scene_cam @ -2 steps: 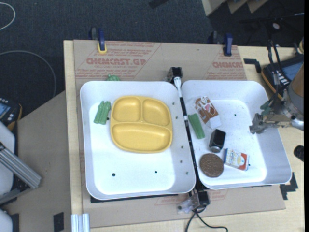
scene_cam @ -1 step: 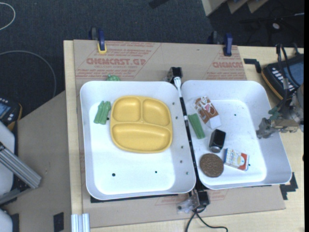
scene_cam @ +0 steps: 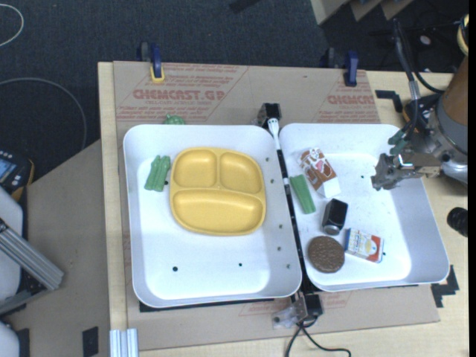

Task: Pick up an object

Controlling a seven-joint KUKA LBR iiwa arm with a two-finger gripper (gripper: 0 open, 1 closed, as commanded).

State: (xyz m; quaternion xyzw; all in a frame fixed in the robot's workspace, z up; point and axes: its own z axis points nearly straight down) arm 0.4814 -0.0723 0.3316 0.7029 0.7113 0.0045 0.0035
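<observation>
I've got the gripper [scene_cam: 387, 173] hovering over the right bin [scene_cam: 416, 222], can't tell its state. Brown disc [scene_cam: 326, 253] and black block [scene_cam: 335, 216] sit near the front-left; I'd centre above one before dropping.

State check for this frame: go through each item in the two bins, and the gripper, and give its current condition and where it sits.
Yellow divided plate: upright, left bin, nothing in its compartments.
Green bundle: lying flat, left of the plate.
Green stick: lying flat, right bin, near the left wall.
Snack packet: lying flat, right bin.
Black block: resting on the floor of the right bin.
Brown disc: flat.
Red-and-white carton: flat.
Gripper: over the right bin, holding nothing visible.
</observation>
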